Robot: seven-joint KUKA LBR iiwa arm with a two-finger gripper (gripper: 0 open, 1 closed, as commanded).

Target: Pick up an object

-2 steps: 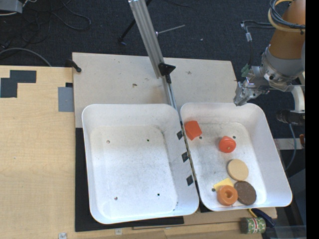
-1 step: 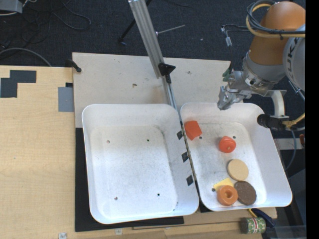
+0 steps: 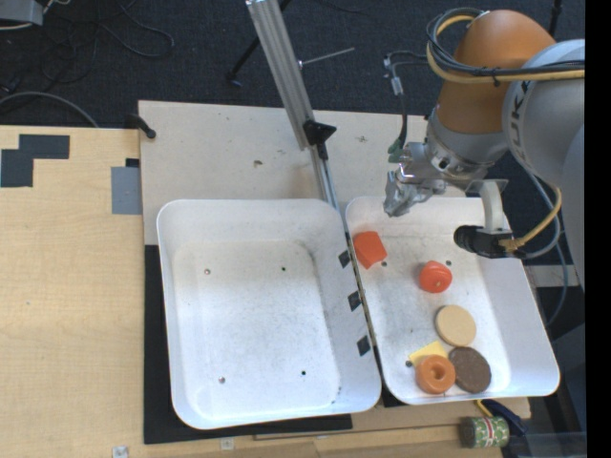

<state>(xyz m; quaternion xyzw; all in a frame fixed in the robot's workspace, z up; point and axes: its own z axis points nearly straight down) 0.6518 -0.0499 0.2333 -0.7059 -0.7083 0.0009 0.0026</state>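
My gripper (image 3: 398, 201) hangs over the far edge of the right bin (image 3: 535, 351), with nothing visible between its tips. An orange block (image 3: 368, 249) lies in that bin just below and left of the gripper. A red-orange spool (image 3: 435, 277) sits near the bin's middle. Toward the front lie a tan disc (image 3: 456, 325), a brown disc (image 3: 470, 369), an orange ring (image 3: 435, 375) and a small yellow piece (image 3: 426, 353).
The left bin (image 3: 191, 227) stands beside the right one, with black clips (image 3: 352, 299) along the shared edge. A slanted aluminium rail (image 3: 286, 74) rises behind the bins. A small green can (image 3: 485, 432) lies at the bench's front edge.
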